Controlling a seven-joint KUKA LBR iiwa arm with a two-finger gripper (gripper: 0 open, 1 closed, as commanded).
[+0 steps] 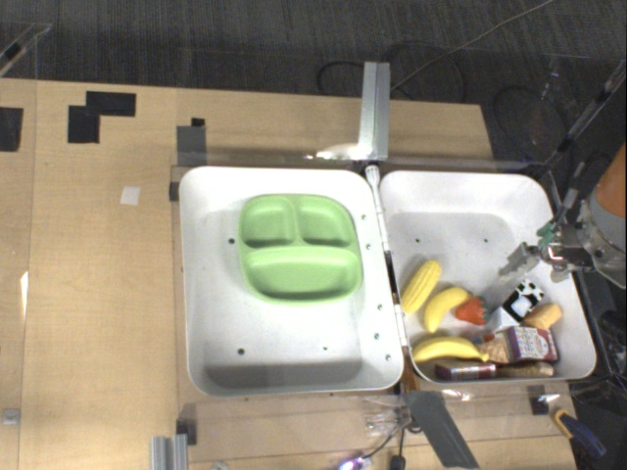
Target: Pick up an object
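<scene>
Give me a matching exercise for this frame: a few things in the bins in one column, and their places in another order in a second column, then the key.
Things:
1. green divided plate
2. corn cob
3. snack packet
4. black-and-white die

Places:
A. right bin, near the front right corner
B. middle of the left bin
C. right bin, close to the divider between the bins
D. right bin, just below the gripper

Pairs: 1-B, 2-C, 3-A, 4-D
</scene>
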